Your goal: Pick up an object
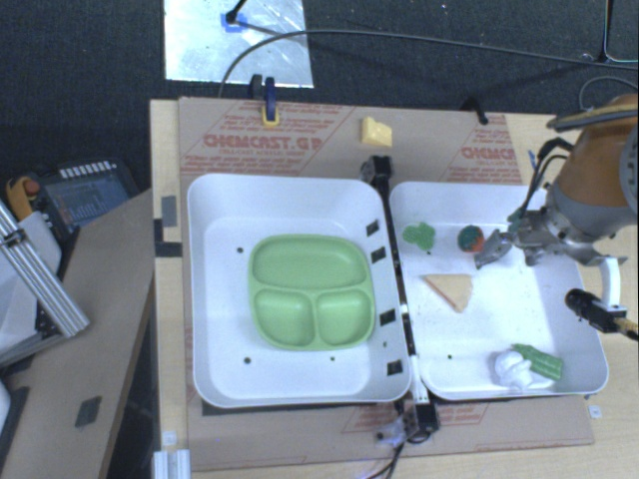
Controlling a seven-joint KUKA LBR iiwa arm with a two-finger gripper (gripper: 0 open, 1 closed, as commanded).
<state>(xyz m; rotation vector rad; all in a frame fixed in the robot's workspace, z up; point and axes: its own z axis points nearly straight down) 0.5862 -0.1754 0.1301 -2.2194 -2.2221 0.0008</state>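
Two white bins sit side by side on the table (439, 133). The left bin (220, 267) has a green plate (310, 292) in its middle. The plate is wide and flat, so I think it is hard to grab.

The right bin (529, 307) has the small toys, and they lie apart from each other. I think that is so the gripper can reach one toy at a time. A green bit (419, 235) and a red ball (470, 238) lie near the far edge. A tan wedge (449, 289) lies flat near the middle. A white and green toy (524, 365) lies near the front right corner. A yellow block (376, 131) sits on the table past the far edge of the bins, so it is not one to pick.

The arm (599, 168) comes in over the right edge of the right bin and bends down. The gripper (499, 247) hangs low, just beside the red ball, on the ball's right. It holds nothing. I cannot tell how wide its grip is.

I think the red ball is the thing it is going for, since it is the closest. The ball is round, so it may roll away.
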